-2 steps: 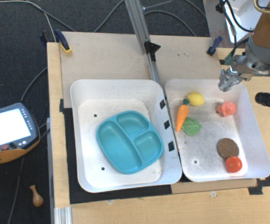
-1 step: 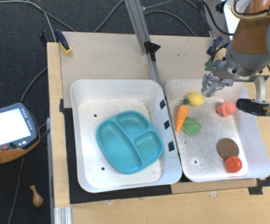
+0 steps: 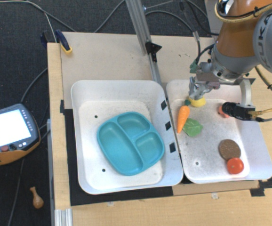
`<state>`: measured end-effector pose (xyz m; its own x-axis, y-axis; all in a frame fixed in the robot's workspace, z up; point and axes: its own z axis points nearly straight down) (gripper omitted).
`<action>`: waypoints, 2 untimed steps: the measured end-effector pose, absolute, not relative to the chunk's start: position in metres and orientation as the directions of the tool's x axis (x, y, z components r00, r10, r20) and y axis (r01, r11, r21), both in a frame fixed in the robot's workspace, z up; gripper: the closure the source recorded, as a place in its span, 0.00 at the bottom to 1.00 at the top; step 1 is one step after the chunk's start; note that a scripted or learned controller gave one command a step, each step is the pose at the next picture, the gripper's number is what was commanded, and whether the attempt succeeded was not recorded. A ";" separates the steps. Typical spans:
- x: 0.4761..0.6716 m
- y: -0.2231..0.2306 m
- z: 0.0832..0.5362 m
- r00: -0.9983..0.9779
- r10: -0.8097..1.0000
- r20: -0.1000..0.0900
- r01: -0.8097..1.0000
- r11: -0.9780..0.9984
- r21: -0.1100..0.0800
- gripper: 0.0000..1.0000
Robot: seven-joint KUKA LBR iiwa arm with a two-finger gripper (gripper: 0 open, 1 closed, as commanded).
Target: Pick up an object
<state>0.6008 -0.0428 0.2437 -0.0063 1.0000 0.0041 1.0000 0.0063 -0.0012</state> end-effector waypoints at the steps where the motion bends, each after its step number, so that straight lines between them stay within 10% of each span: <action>1: 0.585 0.003 0.249 -0.007 1.000 0.003 1.000 0.007 -0.002 1.00; 2: 0.567 0.043 0.242 -0.005 1.000 0.003 1.000 0.005 -0.004 1.00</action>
